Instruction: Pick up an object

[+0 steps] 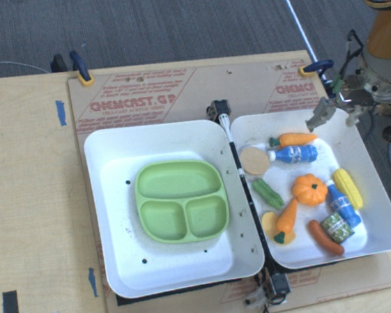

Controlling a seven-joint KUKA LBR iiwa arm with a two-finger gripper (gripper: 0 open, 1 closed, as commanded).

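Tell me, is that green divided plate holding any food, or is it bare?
Bare. The green divided plate lies flat in the left bin, its three compartments showing plain green; the toy foods lie in the right bin.

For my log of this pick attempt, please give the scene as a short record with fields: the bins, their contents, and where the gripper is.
left bin: holds a green divided plate
right bin: toy food, among it a pumpkin, a corn cob, a carrot, a sausage, two small bottles
gripper: above the right bin's far right corner, nothing seen between its fingers
task state: no object picked up yet
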